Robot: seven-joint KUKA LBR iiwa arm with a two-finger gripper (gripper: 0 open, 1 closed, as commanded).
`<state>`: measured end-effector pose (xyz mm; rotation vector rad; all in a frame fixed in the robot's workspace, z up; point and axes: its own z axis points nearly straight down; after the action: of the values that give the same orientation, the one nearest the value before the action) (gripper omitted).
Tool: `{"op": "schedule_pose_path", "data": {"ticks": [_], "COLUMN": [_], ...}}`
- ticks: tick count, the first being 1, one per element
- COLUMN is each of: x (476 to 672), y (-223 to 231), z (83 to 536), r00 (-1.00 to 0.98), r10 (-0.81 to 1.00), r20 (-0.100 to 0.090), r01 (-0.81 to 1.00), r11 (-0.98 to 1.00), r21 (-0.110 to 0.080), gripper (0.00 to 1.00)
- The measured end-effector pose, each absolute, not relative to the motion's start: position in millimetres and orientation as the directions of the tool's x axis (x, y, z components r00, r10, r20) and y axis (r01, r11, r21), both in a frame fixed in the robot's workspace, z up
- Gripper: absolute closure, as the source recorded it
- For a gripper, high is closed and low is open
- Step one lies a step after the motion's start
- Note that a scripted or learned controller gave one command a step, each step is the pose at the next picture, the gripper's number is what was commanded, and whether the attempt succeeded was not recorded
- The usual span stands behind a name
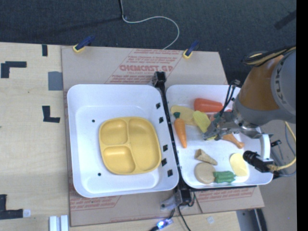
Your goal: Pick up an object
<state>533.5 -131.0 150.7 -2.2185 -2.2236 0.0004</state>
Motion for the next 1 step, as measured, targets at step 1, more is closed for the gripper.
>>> {"op": "schedule_pose_path", "data": {"ticks": [1], "x": [529.4], "y": [-135.5], "z": [209.5], "r00": [-0.002], "r10": [1.0], "r20": [-0.001], "r01": [1.0], "r11": [0.002], "r21": [0.001], "gripper": [1.0]}}
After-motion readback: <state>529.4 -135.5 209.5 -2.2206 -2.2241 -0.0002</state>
